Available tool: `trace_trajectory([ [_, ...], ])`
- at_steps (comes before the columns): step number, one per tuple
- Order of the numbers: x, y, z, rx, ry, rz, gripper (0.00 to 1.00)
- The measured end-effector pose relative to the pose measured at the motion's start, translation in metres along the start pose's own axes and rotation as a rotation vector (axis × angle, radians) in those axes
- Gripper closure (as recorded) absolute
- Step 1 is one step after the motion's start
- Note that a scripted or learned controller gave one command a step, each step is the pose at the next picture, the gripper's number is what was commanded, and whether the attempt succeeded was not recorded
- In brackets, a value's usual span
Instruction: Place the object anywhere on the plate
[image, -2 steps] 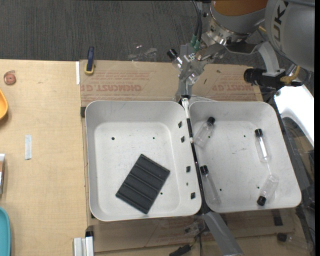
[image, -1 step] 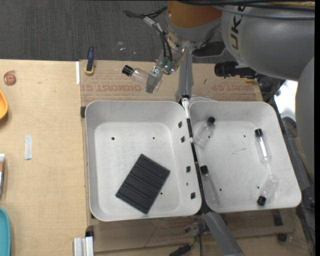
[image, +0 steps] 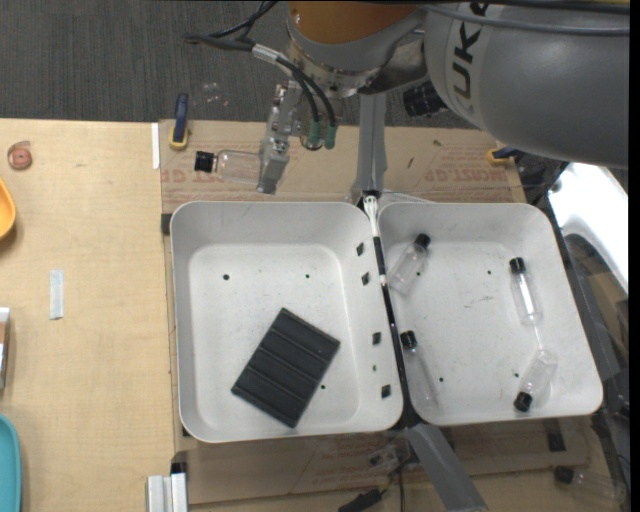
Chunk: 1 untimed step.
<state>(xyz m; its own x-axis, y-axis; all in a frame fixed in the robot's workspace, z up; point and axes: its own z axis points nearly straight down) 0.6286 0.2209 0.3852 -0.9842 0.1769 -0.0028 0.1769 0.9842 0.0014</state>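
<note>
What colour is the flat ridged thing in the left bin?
Black, or very dark grey; the ridged plate shows best in the camera view.

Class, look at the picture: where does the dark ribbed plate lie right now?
The dark ribbed plate lies flat and slanted in the left bin, toward its near edge, apart from the clear bottles in the right bin.

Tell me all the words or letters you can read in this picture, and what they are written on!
"UK": big dark letters on the grey robot arm, cut off by the picture's top edge, so the rest of the word cannot be read.
Faint red printing on the brown cardboard behind the bins: too pale and blurred to read.
The black ridged plate and the clear tubes with black caps carry no readable words.
</note>
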Motion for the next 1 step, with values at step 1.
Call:
trace_trajectory([
  [1, 0.0153, -0.0125, -0.0568, 0.000, 0.000, -0.336, 1.00],
])
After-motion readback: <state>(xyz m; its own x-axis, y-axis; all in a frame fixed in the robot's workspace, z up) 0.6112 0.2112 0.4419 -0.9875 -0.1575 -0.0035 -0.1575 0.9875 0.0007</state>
